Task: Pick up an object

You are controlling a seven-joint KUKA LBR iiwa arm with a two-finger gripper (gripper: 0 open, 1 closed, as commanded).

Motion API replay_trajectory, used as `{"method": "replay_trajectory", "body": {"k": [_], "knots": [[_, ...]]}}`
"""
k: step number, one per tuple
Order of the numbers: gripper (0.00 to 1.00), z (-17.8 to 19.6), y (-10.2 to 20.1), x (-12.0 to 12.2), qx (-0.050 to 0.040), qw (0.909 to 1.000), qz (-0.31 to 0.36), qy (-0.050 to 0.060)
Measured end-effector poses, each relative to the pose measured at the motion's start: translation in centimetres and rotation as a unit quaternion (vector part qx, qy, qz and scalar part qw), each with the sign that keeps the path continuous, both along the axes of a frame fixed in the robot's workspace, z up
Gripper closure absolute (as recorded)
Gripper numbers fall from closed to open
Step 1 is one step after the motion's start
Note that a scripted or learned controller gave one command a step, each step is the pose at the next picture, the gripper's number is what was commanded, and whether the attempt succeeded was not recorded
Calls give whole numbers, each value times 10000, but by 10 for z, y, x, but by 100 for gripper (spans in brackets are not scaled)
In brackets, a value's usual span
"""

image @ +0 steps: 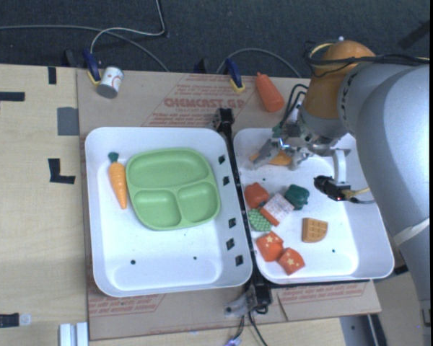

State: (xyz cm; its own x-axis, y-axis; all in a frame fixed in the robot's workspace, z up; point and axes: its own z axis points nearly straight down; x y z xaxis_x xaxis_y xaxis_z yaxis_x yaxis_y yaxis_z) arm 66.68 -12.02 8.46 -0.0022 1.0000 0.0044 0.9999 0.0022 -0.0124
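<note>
Brown cardboard sheet [195, 107] under both bins carries red print at its far edge; "CHEMCAST" can be read, the rest is too faint. On its far left corner lies a small white cylinder with a blue clip [110, 80]. The pale wooden tabletop [29, 193] bears black tape marks on the left.

The left white bin [101, 265] holds an orange toy carrot with a green top [117, 181] near its left wall and, just beside it, a green three-section plastic plate [175, 187]. The near part of this bin is bare floor.

Beyond the right white bin [361, 258], an orange cone-shaped toy [269, 93] lies on the cardboard. The jaws [280, 150] hang low over that bin's far left corner, touching a small orange piece [278, 158]; I cannot tell whether they are open or closed.

Nearer, along the left wall, cluster a red block [256, 194], a white-and-red packet [277, 208], a dark green piece [297, 195], a green checkered piece [260, 220] and two orange-red blocks [280, 253]. A tan waffle toy [314, 230] lies apart, with open floor to its right.
</note>
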Motion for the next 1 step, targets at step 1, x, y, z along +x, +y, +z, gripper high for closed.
{"method": "replay_trajectory", "body": {"k": [1], "knots": [[0, 0, 4, 0, -34, 10000, -15, -16]]}}
